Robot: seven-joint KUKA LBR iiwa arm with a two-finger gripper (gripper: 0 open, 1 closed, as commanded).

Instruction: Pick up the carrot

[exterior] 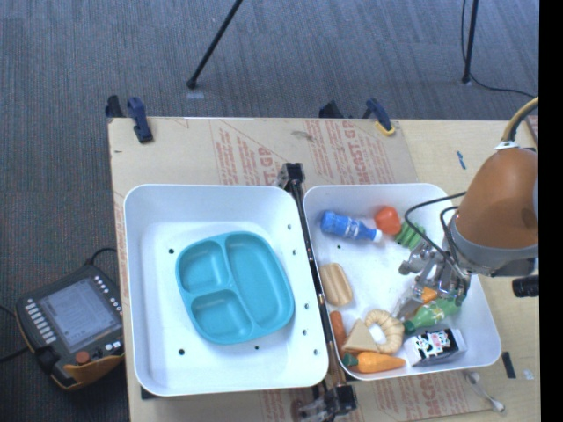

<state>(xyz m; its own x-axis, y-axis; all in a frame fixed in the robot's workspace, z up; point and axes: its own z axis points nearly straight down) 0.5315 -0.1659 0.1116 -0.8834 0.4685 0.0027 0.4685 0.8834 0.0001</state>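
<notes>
I am looking down through the camera view at the table [255, 143] with its two white bins, and I am taking the right bin [400, 192] as my landmark. The carrot [380, 362] is lying on that bin's floor, close to its near wall, just beside a tan wedge [360, 338] and a pale shrimp [383, 328] that are crowding it from the far side. A black-and-white carton [435, 345] is sitting just to its right.

The hand [433, 281] is hanging over the right part of that bin, above some green and orange pieces, and it is well apart from the carrot. I cannot tell from here whether it is released or clenched; the wrist hides too much. Nothing is showing between its tips that I could call a carrot.

So I am judging the task as barely begun: the pick is not yet made, and the reach toward the near wall, the descent, the clench and the lift are all left.

The carrot is resting flat, its long axis running roughly along the near wall, the thick end toward the middle of the table and the thin end toward the carton.
</notes>
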